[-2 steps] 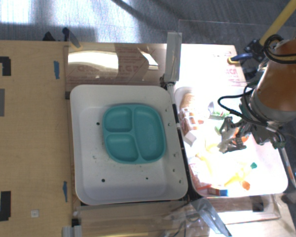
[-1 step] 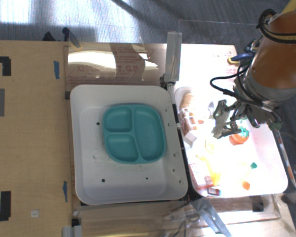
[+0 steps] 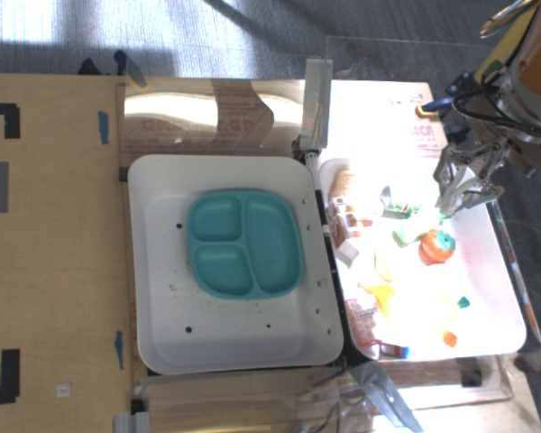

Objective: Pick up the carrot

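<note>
The thing that looks most like the carrot [image 3: 436,246] is a stubby orange-red piece with a green top, lying in the right bin [image 3: 496,327] toward its right side. My gripper [image 3: 460,194] hangs over that bin's upper right part, just above and to the right of the carrot, with a small gap between them. Nothing shows in its grasp. Strong glare washes out most of this bin.
Around the carrot lie a green piece [image 3: 404,236], yellow pieces [image 3: 379,291], a small orange bit [image 3: 449,337], a teal bit [image 3: 463,303] and packets along the left wall [image 3: 343,215]. The left bin [image 3: 153,242] holds a teal divided plate [image 3: 246,244].
</note>
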You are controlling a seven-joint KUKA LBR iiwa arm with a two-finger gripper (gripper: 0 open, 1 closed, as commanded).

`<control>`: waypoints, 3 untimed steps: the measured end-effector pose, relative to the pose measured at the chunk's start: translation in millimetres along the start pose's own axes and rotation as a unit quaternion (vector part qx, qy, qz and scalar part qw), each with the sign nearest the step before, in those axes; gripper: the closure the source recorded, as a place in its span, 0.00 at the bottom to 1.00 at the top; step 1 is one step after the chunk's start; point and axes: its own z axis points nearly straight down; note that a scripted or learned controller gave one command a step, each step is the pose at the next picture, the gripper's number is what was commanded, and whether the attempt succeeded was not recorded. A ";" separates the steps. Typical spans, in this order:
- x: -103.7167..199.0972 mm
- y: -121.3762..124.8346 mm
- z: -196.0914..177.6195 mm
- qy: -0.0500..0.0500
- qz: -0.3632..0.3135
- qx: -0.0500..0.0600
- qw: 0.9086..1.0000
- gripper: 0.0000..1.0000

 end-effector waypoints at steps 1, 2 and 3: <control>29.3 45.5 35.5 0.003 -0.096 -0.004 0.995 1.00; -17.8 137.8 172.1 0.006 -0.113 -0.010 0.994 1.00; 24.7 68.8 34.8 0.000 -0.191 0.002 0.982 1.00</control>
